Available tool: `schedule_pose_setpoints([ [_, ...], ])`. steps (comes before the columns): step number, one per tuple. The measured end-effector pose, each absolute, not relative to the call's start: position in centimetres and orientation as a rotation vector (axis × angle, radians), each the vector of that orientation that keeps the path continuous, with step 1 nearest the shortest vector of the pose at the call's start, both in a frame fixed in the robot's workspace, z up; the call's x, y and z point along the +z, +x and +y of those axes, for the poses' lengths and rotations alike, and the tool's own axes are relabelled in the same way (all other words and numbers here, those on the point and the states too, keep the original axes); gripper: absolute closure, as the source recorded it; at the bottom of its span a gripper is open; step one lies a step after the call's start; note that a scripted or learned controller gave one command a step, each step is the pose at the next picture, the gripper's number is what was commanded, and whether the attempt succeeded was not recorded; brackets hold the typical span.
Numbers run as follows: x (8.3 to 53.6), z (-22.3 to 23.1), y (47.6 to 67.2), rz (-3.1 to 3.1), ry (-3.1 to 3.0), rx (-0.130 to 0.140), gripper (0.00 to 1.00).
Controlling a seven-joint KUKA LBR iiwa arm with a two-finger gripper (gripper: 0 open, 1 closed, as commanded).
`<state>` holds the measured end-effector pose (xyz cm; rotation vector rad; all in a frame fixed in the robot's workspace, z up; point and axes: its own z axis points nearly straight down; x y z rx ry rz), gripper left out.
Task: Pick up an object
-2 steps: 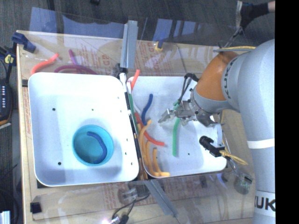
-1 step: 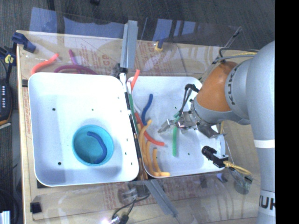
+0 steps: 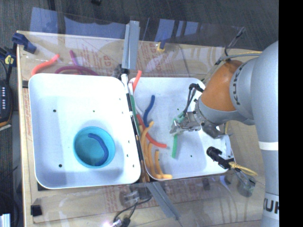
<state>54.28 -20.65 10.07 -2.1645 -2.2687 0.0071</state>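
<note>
Green stick (image 3: 174, 144), just below hand (image 3: 180, 126)

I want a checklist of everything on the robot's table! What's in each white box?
Surface: wooden bench bearing left bin and right bin.
Job's things: right bin holds green stick, blue piece, red piece, orange-yellow pieces.
Clutter: blue bowl in left bin with a blue piece inside.
Grippers: gripper low over right bin, above the green stick; jaws unclear.
Cables: black cables at left edge.
Surroundings: dark floor.
</note>
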Motion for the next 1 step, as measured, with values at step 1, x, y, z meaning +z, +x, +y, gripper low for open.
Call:
schedule_pose_setpoints([
  [1,18.87,-19.54,56.89,-2.392,-2.035,0.001,1.0],
])
